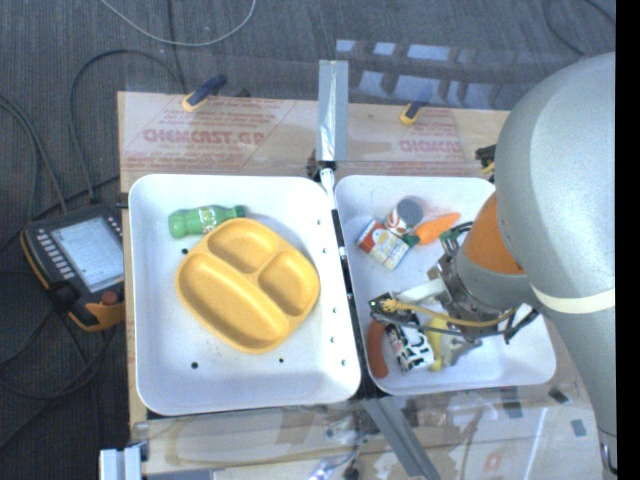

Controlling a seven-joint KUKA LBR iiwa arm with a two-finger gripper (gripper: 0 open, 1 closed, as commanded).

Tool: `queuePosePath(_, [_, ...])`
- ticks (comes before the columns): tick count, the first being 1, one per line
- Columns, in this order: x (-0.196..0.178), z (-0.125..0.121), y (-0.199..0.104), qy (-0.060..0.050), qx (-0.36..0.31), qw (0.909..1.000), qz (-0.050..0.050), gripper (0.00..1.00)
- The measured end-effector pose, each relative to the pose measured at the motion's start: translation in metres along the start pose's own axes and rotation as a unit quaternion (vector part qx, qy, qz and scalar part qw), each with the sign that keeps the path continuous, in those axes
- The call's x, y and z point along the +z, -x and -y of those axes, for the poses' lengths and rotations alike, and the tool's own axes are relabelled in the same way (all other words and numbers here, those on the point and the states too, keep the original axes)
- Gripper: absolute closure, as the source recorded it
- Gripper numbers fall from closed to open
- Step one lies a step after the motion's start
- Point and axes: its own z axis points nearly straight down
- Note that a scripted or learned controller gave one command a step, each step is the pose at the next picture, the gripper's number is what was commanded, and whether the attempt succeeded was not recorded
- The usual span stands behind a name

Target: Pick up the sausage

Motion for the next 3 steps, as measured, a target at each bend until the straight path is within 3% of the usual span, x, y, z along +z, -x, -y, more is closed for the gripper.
queuePosePath(1, [0.002, -0.013, -0.055, -0.004, 0.000, 1.0000, 0.003, 0.00])
queuePosePath(2, [-0.153, -0.018, 0.013, -0.006, -0.048, 0.9988, 0.007, 0.00])
queuePosePath(3, [-0.084, -0.116, 0.035, -0.006, -0.010, 0.9999, 0.008, 0.00])
